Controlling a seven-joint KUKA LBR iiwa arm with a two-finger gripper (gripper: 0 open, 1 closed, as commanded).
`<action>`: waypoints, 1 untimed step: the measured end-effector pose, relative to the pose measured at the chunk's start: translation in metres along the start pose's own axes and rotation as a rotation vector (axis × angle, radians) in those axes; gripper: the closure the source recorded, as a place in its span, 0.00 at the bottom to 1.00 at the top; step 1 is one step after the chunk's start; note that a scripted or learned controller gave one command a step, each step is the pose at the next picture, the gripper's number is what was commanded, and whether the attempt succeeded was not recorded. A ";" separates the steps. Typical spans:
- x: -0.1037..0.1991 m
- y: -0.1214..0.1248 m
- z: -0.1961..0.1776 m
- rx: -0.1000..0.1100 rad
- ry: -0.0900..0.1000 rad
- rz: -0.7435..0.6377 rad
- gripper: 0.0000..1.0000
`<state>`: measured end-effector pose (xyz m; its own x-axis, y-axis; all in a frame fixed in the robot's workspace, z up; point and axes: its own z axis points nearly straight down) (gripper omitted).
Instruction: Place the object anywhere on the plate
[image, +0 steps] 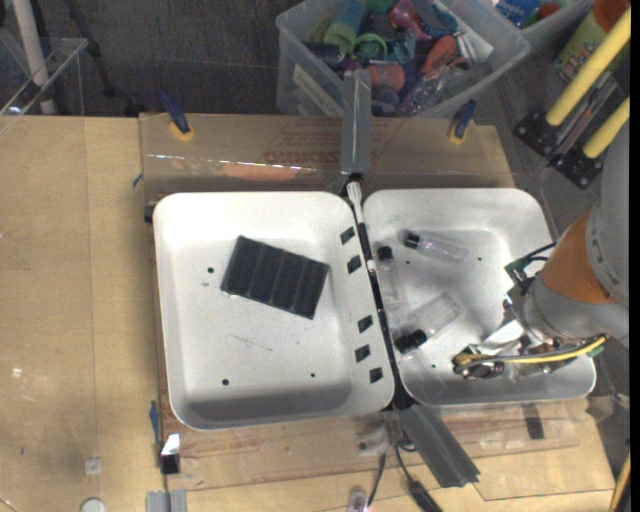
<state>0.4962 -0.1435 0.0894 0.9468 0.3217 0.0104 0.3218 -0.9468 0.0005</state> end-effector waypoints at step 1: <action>-0.019 0.018 0.000 0.001 0.000 0.096 1.00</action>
